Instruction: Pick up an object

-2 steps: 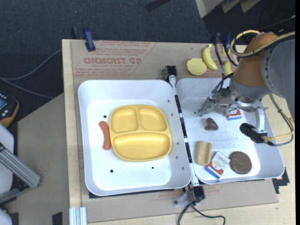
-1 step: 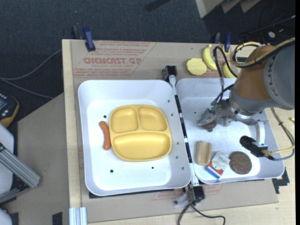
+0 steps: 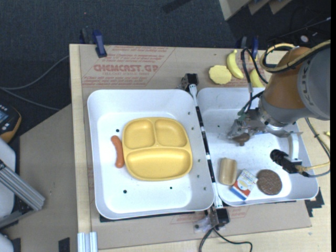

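Two white bins [image 3: 100,140] [image 3: 220,101] sit on one worktop [image 3: 131,67]. There is one yellow divided plate [image 3: 156,148], one orange sausage [image 3: 118,151], one tan cup [image 3: 228,170], one brown round cookie [image 3: 269,182], one small red, white and blue carton [image 3: 242,186], one banana [image 3: 235,64] and one yellow slice [image 3: 220,74].

a robotics lab: clamped bench [image 3: 131,67], white bins [image 3: 105,193], loose cables [image 3: 31,85], toy food.
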Robot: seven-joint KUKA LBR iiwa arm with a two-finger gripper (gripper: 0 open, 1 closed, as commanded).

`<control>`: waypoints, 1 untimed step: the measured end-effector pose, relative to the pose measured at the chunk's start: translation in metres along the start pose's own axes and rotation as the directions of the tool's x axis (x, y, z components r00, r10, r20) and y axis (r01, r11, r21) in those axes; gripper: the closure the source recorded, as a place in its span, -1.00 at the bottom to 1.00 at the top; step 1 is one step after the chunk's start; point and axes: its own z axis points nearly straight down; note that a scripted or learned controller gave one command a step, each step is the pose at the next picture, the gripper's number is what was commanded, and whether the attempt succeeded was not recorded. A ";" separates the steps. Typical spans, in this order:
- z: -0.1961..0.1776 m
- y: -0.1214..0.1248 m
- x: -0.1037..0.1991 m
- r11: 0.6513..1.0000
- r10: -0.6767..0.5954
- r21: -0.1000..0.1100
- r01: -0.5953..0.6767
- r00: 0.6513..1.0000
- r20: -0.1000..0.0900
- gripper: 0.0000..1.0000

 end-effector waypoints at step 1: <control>-0.125 -0.022 0.091 1.000 -0.011 -0.011 0.011 1.000 -0.002 1.00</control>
